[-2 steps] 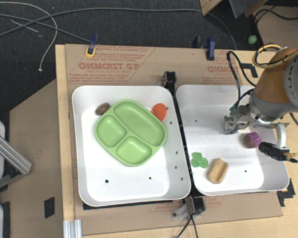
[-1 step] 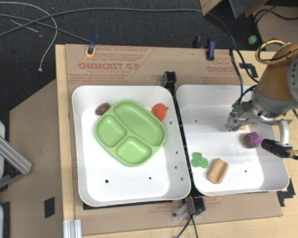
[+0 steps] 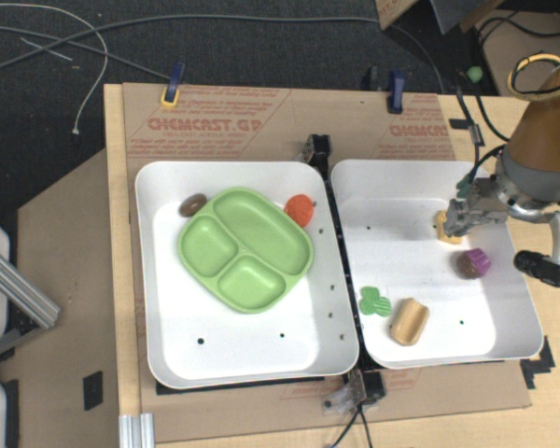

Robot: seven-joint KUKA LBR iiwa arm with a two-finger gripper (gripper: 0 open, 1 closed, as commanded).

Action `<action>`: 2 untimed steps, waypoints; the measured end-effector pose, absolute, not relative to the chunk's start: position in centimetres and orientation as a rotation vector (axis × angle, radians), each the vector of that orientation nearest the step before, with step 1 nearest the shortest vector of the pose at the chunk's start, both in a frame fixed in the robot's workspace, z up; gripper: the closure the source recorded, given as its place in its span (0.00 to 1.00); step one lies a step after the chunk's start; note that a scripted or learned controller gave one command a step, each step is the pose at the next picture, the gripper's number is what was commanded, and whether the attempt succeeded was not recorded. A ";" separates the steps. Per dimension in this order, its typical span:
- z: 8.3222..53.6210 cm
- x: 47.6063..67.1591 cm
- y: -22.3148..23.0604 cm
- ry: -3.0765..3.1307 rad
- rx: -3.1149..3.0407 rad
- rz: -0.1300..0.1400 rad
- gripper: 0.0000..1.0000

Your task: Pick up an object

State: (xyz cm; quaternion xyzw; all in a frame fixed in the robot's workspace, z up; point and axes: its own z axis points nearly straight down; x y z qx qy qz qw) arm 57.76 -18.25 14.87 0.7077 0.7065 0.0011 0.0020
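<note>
The left bin (image 3: 159, 278) holds a green tray (image 3: 245, 248) with three compartments, lying tilted across the middle. A small brown piece (image 3: 194, 204) sits at the tray's upper left edge, touching or nearly touching it. An orange piece (image 3: 300, 209) sits just beside the tray's upper right corner, close to the bin's right wall.

In the right bin (image 3: 392, 194), a small green piece (image 3: 373, 301) lies near the left wall toward the front. Just to its right is a tan cylinder (image 3: 410, 321), lying on its side at a slant. Farther back and to the right, a purple piece (image 3: 473, 263) rests on the floor of the bin, apart from the others.

The arm (image 3: 541, 147) comes in from the right, and its gripper (image 3: 459, 218) hangs low over the back right part of that bin. A small yellow piece (image 3: 448, 232) shows right at the gripper's tip, against the fingers from where I stand, but I can't make out whether it is between them or just lying underneath. How far apart the fingers are I cannot tell; they blur into the grey of the wrist. The purple piece lies near the gripper, just in front of it and not touching.
</note>
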 end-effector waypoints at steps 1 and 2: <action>19.5 58.5 -18.5 2.219 2.216 0.005 1.00; 22.6 58.6 -18.5 2.220 2.217 0.004 1.00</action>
